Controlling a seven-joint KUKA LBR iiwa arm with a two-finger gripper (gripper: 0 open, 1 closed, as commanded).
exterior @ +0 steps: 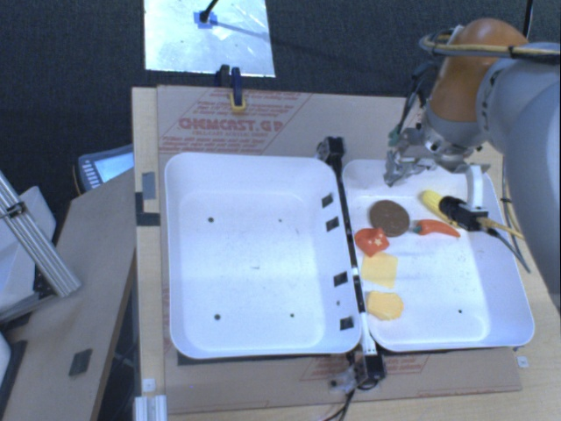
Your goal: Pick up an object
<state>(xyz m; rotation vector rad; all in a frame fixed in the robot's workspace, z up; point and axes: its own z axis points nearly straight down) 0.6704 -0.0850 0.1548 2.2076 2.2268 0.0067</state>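
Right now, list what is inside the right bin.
The bin holds a brown disc, a red piece, an orange chili, a yellow slice and a yellow lump. The gripper hangs over its far end; the arm covers the far right corner, so that part cannot be checked.

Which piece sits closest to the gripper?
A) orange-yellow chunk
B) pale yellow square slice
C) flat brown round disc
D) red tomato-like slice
C: the flat brown round disc lies right by the gripper in the right white bin, nearer than any other option.
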